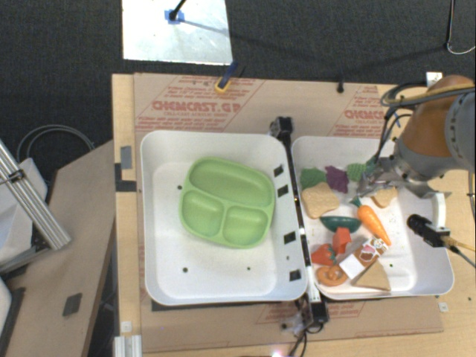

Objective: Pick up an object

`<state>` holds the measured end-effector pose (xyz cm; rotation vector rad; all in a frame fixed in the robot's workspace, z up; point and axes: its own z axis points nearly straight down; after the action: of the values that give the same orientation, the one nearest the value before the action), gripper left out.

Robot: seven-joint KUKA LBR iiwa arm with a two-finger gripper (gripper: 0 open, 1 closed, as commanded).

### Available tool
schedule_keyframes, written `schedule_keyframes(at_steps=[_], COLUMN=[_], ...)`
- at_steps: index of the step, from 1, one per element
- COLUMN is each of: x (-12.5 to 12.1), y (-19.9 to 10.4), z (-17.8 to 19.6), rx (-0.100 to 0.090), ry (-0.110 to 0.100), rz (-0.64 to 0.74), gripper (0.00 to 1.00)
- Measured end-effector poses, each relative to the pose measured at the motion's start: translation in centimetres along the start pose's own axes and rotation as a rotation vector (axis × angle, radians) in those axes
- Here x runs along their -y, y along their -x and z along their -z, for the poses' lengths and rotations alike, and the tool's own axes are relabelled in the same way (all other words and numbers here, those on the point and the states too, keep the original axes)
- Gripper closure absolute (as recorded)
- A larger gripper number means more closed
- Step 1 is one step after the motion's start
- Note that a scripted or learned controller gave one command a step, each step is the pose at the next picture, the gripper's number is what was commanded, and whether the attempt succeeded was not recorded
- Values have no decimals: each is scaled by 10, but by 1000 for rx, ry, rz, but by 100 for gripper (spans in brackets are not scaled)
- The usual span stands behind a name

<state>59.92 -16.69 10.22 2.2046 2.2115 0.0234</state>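
Arm [435, 136] bent low over right bin [439, 274], end effector [370, 178] grip unclear

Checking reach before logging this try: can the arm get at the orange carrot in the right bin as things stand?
Probably yes: the carrot lies uncovered in the right bin, just below the gripper, though toy food crowds its left side.

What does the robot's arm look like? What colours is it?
The arm is fat and round, grey with an orange band near the top. Thin black cables loop around it. At its end sits the tool, small, dark and metal-looking. A black block with a white piece sticks out below.
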Motion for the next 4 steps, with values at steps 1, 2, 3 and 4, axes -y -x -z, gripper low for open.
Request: schedule_keyframes(at_steps=[1,2,3,4], x=[-2,-5,-12,-16], y=[6,6,-46,-95], z=[62,115,127,118], rx=[-1,-1,-4,-4], ry=[-20,-19,-22,-24], rz=[1,2,7,6], gripper=[100,100,100,100])
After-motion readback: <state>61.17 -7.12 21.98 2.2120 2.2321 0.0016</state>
